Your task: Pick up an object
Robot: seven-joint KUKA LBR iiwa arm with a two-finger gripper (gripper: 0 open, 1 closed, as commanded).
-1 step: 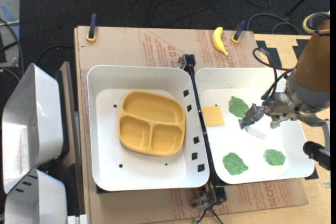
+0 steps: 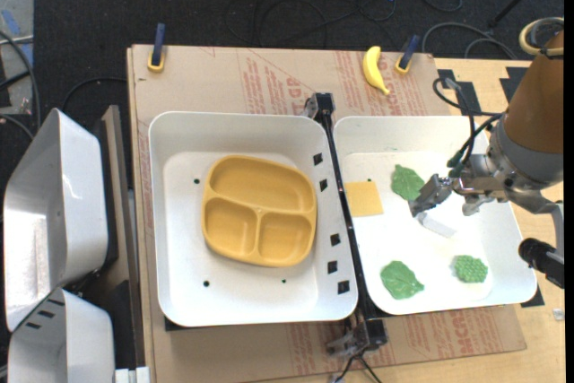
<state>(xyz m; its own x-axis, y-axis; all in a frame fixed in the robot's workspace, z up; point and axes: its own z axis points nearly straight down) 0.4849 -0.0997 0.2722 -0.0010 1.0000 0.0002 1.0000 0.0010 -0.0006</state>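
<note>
At the near edge of the right bin (image 2: 502, 287) lie two green pieces: a flat leafy one (image 2: 400, 279) toward the bin's near left, and a smaller, knobbly one (image 2: 469, 268) to its right. Farther in, the end effector (image 2: 430, 197) hangs low over the middle of that bin, pointing toward the divider between the bins. Whether its fingers are apart or together cannot be told from this slant, and nothing can be seen between them. A pale, flat scrap (image 2: 439, 225) lies just beneath and beside its tip. A third green leafy piece (image 2: 407, 183) sits just to the left of the tip, slightly farther back, very close to it. A yellow square slice (image 2: 364, 199) lies farther left, against the bin's left wall.

The arm (image 2: 536, 117) comes in from the right edge, its orange band above a grey wrist, bent down and leftward over the bin's right half.

In the left bin (image 2: 170, 220) rests a yellow divided plate (image 2: 260, 211), well apart from the end effector. Beyond the bins, on the cardboard-covered tabletop (image 2: 233, 76), a banana (image 2: 376, 70) lies near the far edge.
</note>
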